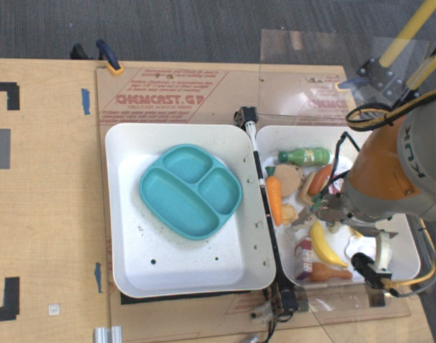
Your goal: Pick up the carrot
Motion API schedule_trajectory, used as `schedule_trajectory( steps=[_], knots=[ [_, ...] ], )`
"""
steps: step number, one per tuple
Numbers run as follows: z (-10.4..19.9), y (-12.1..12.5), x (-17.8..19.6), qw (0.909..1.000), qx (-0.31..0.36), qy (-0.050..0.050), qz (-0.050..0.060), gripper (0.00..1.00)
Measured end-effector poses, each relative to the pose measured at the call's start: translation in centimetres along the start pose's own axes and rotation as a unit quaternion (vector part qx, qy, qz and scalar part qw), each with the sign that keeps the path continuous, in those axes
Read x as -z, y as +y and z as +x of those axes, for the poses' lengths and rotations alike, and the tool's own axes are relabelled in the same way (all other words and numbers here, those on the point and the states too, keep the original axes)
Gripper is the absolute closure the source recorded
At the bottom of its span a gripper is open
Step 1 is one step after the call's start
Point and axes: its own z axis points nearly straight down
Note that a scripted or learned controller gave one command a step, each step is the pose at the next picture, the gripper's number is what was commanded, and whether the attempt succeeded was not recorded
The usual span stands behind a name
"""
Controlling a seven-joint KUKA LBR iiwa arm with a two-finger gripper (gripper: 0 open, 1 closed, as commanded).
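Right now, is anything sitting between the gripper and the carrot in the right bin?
Yes. The gripper is low in the right white bin, and the long orange carrot lies by that bin's left wall. A small pale food piece and a tan, bread-like piece lie between them, beside the carrot.

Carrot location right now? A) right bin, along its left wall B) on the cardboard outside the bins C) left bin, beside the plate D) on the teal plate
A: the carrot lies lengthwise against the left wall of the right bin, below the green bottle; the plate sits in the left bin.
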Motion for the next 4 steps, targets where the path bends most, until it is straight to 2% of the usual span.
schedule_trajectory(
  steps=[1, 2, 3, 4],
  knots=[
    [8.3, 7.9, 9.8, 0.9993, 0.036, 0.003, 0.002, 0.0],
    [10.9, 2.5, 9.4, 0.9991, 0.041, 0.002, 0.009, 0.0],
    [8.2, 4.9, 9.4, 0.9974, -0.071, -0.001, 0.005, 0.0],
    [10.0, 3.6, 9.4, 0.9941, -0.108, 0.0, 0.01, 0.0]
  ],
)
